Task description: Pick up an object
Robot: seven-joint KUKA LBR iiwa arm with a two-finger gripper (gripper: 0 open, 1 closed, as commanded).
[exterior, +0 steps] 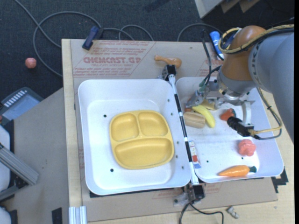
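Note:
The right bin (216, 149) holds a yellow banana (206, 115) beside a tan bread roll (195, 120) near its left wall. A small red piece (227, 114) lies to the banana's right. Further forward rest a pink-red fruit (247, 147) and an orange carrot (235, 171). My gripper (204, 98) is low over the back left of this bin, just above the banana's far end. Nothing is visibly held by it.
The left bin (85, 93) contains a yellow divided plate (140, 138). A brown object (168, 60) and a blue clip (91, 37) lie on the cardboard behind the bins. The arm's grey body covers the right bin's back right corner.

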